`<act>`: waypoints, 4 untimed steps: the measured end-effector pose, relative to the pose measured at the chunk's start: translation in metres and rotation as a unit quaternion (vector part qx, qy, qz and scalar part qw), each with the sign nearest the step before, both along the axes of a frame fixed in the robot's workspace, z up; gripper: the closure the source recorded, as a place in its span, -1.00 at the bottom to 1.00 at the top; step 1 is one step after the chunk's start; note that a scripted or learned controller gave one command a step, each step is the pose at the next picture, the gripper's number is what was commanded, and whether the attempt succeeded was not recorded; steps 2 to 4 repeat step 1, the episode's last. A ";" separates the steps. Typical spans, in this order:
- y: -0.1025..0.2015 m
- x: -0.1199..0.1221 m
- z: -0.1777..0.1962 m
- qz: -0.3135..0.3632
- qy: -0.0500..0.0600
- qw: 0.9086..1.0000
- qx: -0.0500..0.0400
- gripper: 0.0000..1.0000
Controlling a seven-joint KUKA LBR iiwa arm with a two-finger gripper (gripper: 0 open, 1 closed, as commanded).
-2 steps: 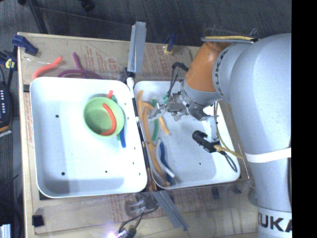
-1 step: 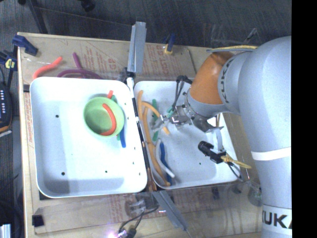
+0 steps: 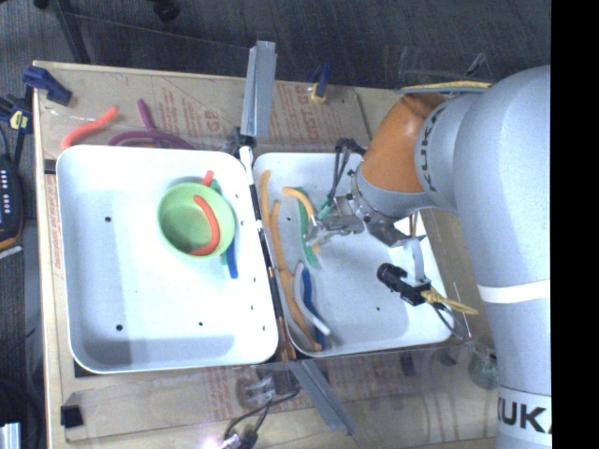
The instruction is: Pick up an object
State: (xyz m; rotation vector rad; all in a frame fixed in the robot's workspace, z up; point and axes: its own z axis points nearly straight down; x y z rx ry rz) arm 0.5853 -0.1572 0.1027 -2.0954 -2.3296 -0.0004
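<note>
The arm (image 3: 496, 204) bears the letters "KUKA" low on its grey body. The left bin (image 3: 94, 316) holds a green bowl (image 3: 192, 221) with an orange ring inside. In the right bin (image 3: 374, 330), among loose straps (image 3: 299, 293), the pincer (image 3: 323, 227) hangs low; whether it is clenched cannot be told.

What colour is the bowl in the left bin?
Light green bowl, seen best in the camera view.

Table (image 3: 168, 101), brown board top, carrying two white bins side by side.
Left bin (image 3: 103, 279) and right bin (image 3: 374, 321) touch at a central metal rail (image 3: 258, 87). Orange strip (image 3: 89, 127) and purple cord (image 3: 150, 137) lie behind the left bin.
</note>
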 end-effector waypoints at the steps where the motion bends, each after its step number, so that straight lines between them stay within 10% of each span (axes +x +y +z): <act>1: 0.044 0.046 0.089 -0.106 -0.002 0.994 -0.003 1.00; 4: 0.044 0.046 0.089 -0.106 -0.002 0.994 -0.003 1.00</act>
